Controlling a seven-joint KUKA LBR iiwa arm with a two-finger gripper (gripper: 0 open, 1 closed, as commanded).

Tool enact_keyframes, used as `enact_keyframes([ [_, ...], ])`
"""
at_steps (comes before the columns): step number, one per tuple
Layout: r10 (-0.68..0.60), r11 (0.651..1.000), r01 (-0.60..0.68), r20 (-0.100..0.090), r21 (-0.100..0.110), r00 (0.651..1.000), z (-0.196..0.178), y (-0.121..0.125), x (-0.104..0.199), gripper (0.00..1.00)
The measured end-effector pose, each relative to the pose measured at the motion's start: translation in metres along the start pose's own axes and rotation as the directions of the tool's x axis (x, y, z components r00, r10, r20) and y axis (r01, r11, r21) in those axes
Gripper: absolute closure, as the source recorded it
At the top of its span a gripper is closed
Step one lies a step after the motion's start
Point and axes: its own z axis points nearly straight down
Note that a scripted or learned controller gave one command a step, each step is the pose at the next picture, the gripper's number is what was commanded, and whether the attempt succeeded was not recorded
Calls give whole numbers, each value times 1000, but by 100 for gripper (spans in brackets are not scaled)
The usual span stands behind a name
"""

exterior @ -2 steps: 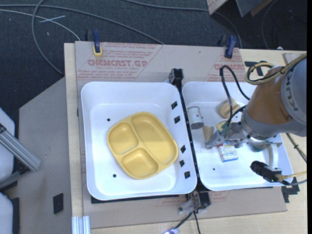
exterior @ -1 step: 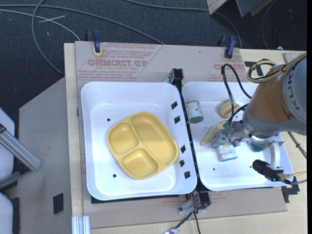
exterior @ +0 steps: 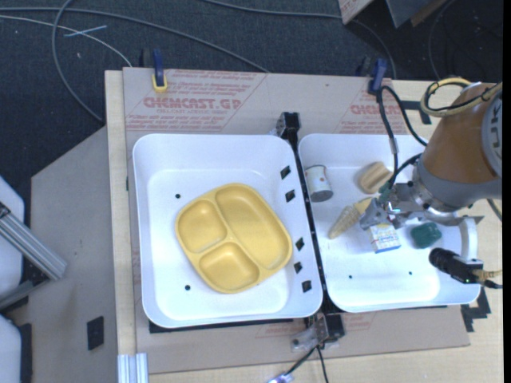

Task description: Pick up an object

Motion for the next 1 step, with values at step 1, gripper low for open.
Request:
enact_keyframes([
  [1,0,1000,0,0,-1,1000,-52,10,-6,100],
])
